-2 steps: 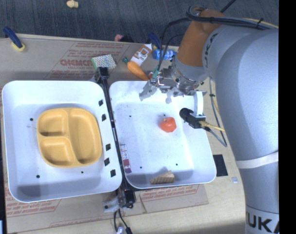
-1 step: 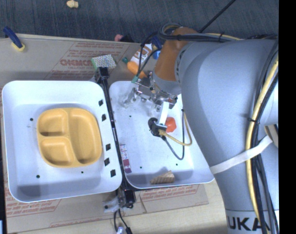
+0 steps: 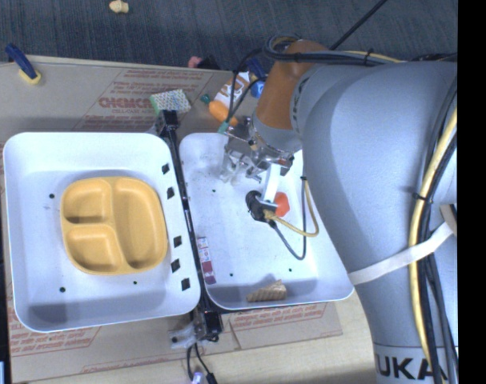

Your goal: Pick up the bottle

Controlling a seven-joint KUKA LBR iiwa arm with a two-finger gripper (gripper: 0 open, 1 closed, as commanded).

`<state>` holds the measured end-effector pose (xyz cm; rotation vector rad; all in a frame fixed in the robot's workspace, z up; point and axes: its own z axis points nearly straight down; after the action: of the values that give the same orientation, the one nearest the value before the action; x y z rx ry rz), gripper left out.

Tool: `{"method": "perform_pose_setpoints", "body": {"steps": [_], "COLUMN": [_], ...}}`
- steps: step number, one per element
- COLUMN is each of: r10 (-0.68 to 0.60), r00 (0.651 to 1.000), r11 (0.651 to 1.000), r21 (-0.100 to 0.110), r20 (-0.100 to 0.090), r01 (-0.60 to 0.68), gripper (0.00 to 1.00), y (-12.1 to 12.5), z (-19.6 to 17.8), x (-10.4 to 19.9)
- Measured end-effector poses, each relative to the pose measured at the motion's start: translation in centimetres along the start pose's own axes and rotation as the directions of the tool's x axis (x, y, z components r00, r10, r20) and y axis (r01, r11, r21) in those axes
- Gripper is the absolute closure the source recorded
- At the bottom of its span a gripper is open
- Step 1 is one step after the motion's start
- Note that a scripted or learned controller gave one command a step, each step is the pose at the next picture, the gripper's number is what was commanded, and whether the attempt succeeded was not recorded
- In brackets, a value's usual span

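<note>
**A:** Step?

**B:** Approach, I'd say. No grasp yet. The gripper (image 3: 236,166) hangs low over the far end of the right bin (image 3: 226,250), near its back wall. I can't tell whether the pincer is spread or pressed together, as the metal is a blur against the white. Nothing shows pinched in it.

**A:** Bottle location?

**B:** Best guess is the orange-and-white item (image 3: 224,102) just behind the right bin's far rim. It lies on the cardboard (image 3: 106,86), outside the bin and partly hidden by cables. It's too small to be sure it is the bottle. If it is, the gripper sits just beside it, on the wrong side of the rim.

**A:** Next move?

**B:** My call is to lift clear of the bin wall, shift back over that item, line up across its narrow side and come down. The cables crowd it, so the way in is tight.

**A:** Other stuff?

**B:** A small orange blob (image 3: 281,204) and a yellow cable loop (image 3: 297,234) hang under the wrist, over the bin floor. I think they belong to the rig, but I'm not certain. A brown scrap (image 3: 267,292) lies at the near wall, well apart from the gripper. The left bin (image 3: 18,238) holds a yellow divided tray (image 3: 114,222). A green patterned piece (image 3: 170,101) lies behind the bins, and a blue clip (image 3: 22,64) sits at the far left corner.

**A:** Blockers?

**B:** The rim, the cables and the arm's own bulk shading that corner.
</note>
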<state>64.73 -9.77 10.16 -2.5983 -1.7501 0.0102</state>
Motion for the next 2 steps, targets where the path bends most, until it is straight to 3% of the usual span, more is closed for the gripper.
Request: {"method": "perform_pose_setpoints", "body": {"steps": [1, 2], "r10": [0.036, 0.181], "r00": [0.999, 0.983], "r11": [0.999, 0.983], "r21": [-0.007, -0.003], "r20": [-0.001, 0.001], "r01": [-0.036, -0.181], "gripper": [1.00, 1.00], "y": [-7.8, -15.1], "z": [-9.0, -13.6], "x": [4.2, 6.6]}}
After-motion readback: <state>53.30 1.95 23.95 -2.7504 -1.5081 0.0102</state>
